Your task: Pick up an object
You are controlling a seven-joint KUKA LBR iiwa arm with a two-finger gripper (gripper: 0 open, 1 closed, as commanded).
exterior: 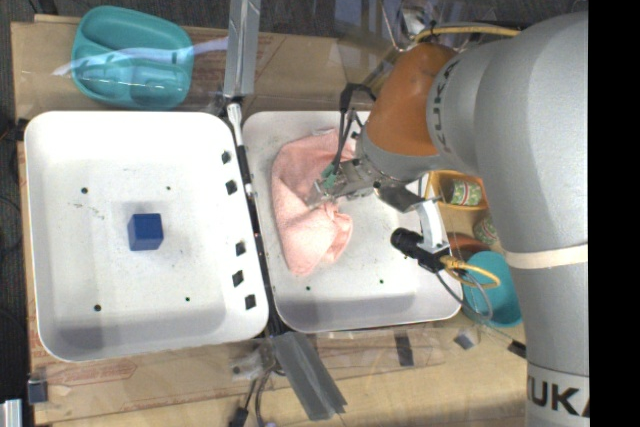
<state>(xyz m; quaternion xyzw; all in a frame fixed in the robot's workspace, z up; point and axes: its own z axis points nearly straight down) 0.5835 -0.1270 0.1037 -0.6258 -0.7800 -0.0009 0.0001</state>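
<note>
Grey arm [520,165] with orange band reaches into the right bin [400,310], its gripper [335,183] lowered onto a pink cloth [305,205]; whether it grips the cloth cannot be told. Soft, crumpled and pale pink, the cloth lies in that bin's left half. Left bin [60,215] holds a small blue cube [145,231].

Wood bench [300,50]: 2 white bins [60,215], teal dustpan [130,57].

The arm [545,215] bears the letters "UK".
</note>
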